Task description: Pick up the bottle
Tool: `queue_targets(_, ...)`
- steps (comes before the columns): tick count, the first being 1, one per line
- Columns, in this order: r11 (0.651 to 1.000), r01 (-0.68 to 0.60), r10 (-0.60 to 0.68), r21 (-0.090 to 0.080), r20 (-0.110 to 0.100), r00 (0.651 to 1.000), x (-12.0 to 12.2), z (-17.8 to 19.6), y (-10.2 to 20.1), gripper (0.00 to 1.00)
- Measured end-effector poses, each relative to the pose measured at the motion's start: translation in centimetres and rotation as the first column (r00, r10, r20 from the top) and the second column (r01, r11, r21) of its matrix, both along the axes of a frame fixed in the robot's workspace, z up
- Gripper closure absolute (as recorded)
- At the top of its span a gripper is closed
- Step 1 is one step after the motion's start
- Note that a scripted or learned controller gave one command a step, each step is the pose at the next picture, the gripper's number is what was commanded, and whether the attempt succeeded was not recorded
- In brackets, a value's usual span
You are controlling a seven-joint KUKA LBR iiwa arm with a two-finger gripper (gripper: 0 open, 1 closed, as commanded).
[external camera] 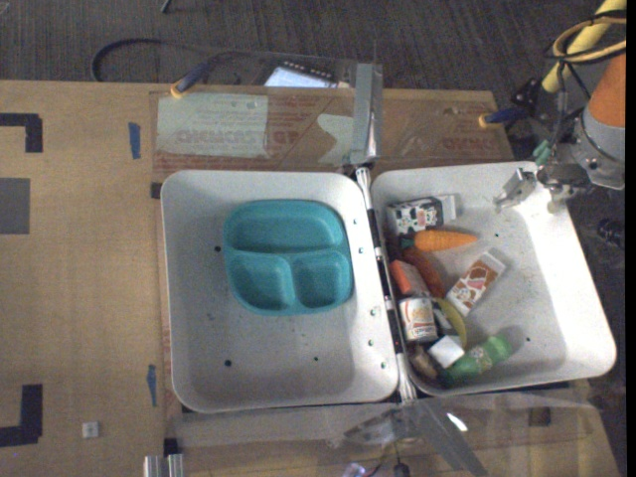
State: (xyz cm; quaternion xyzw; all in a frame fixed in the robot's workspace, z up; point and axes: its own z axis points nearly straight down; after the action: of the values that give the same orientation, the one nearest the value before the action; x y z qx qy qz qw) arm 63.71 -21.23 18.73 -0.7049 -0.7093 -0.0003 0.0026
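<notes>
Camera view: I see the claw (519,189) at the far right corner of the right bin (556,296), low over the bin's back rim. It carries nothing that I can make out. I can't tell whether it is released or clenched; it's too small and blurred here. Grey arm (601,137) with its orange band comes in from the right edge, with yellow and black cables looped above it.

Bottle (478,359) is well apart from the claw, at the near edge of the right bin. It is green and lies on its side. It sits in a heap along the bin's left wall. A small white block (446,351) touches its left end. Just beside that I see a brown jar with a label (418,318) and a yellow banana (454,319).

Further up the same wall: a carrot (444,238), a black-and-white milk carton (415,215) at the back, an orange piece (407,277), and a red-and-white box (475,282) tilted toward the bin's middle.

Left bin (199,366) holds a teal divided tray (288,254), set toward its back and centre, three compartments facing up. Both bins sit side by side on the cardboard-covered bench (79,296).
</notes>
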Motion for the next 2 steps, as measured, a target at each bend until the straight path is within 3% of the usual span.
queue_targets(1, 0.999, -0.046, 0.046, 0.012, 0.023, 0.999, -4.5, -7.3, 0.9, 0.0)
queue_targets(2, 0.96, 0.28, -0.28, 0.018, 0.066, 0.958, -7.5, -7.8, 2.3, 0.0)
